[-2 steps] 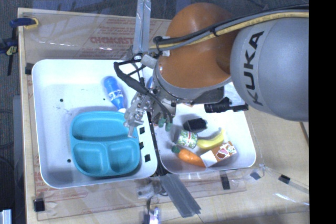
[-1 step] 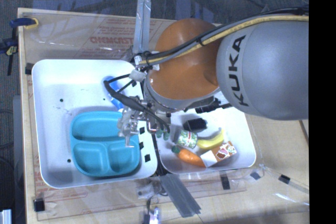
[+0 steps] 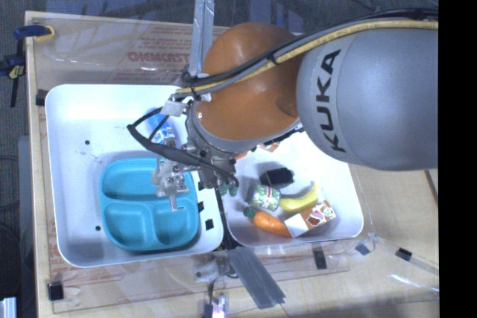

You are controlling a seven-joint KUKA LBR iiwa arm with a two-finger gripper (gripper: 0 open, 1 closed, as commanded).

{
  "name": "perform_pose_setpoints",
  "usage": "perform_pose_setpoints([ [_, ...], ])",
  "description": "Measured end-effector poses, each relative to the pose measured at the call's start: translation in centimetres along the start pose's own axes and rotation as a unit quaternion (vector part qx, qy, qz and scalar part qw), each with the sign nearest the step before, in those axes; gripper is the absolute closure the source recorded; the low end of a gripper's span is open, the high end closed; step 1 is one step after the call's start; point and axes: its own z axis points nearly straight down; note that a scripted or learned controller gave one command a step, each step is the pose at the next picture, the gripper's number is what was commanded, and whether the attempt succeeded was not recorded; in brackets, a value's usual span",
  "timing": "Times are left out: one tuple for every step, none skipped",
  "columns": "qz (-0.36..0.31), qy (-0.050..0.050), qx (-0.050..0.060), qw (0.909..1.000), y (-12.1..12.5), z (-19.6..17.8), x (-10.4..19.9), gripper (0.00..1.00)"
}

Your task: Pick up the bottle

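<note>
The bottle (image 3: 163, 131), clear with a blue and white label, lies in the left bin (image 3: 74, 130) just beyond the blue tray. The arm's orange wrist covers most of it. My gripper (image 3: 172, 188) hangs over the right side of the blue divided tray (image 3: 127, 208), slightly in front of the bottle. Nothing shows in its grasp.
The right bin (image 3: 350, 197) holds a black object (image 3: 277, 176), a green can (image 3: 264, 197), a banana (image 3: 302, 199), a carrot (image 3: 270, 223) and a small carton (image 3: 317, 217). The grey arm body (image 3: 365, 93) covers the back of the right bin.
</note>
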Motion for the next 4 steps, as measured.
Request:
perform_pose_setpoints([
  [-0.118, -0.001, 0.000, 0.9930, 3.1, -2.8, -0.7, 1.00],
  [0.104, 0.000, 0.000, 0.9946, 1.0, -5.0, -1.3, 1.00],
  [-0.054, 0.000, 0.000, 0.9985, -4.4, 3.3, 0.3, 1.00],
  [-0.116, 0.000, 0.000, 0.9932, 2.9, 1.1, -5.2, 1.00],
])
